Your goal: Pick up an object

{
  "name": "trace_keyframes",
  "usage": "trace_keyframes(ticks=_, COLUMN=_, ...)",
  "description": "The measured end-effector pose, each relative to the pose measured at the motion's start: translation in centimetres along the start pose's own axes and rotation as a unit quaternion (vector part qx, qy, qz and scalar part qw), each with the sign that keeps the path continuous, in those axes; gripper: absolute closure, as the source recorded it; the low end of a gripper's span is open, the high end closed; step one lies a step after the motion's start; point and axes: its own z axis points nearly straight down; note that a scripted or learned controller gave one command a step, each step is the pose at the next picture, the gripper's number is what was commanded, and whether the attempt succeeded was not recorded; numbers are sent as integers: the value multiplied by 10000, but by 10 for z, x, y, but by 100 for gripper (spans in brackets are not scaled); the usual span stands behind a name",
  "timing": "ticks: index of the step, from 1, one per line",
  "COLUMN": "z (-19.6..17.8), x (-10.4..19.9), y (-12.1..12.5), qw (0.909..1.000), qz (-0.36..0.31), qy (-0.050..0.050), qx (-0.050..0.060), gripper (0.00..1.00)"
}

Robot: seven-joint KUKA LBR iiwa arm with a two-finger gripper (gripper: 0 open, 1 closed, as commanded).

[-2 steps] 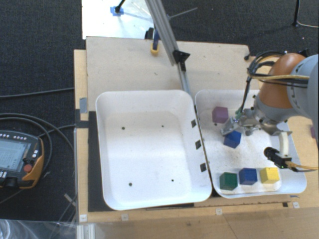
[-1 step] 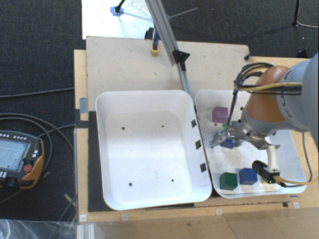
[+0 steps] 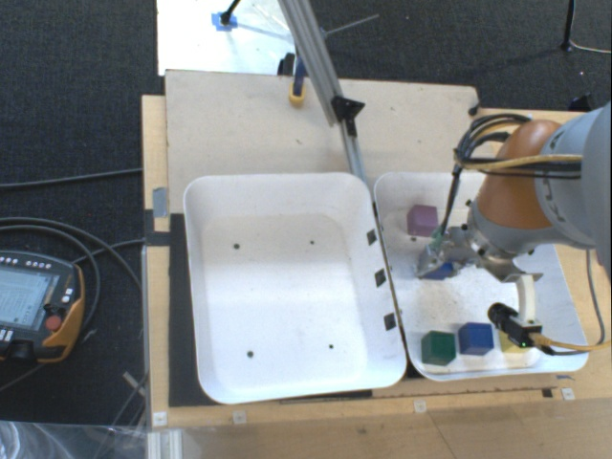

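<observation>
In the right half of the frame, the grey arm [image 3: 564,185] with its orange band reaches over the right-hand white bin [image 3: 413,347], and its end effector [image 3: 442,261] hangs low near the bin's middle. Whether the end effector is clenched or released cannot be told from this angle. A small blue object [image 3: 441,271] shows right at its tip, but a grasp cannot be confirmed. A purple cube [image 3: 422,220] sits just above and left of the tip, near the bin's upper left. Along the bin's lower edge lie a green cube [image 3: 439,347], a blue cube [image 3: 475,338] just to its right, and a yellow piece [image 3: 517,350] further right, partly hidden by a cable. The left-hand white bin [image 3: 206,352] lies beside it on the table [image 3: 229,122].
</observation>
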Motion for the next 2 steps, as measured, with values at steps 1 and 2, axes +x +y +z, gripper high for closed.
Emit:
trace_keyframes(ticks=1, z=-94, x=77, y=66, qw=10000, qz=-52, qy=8, qx=-46, gripper=100)
trace_keyframes(ticks=2, z=-89, x=72, y=63, qw=10000, qz=-14, qy=-5, qx=12, gripper=0)
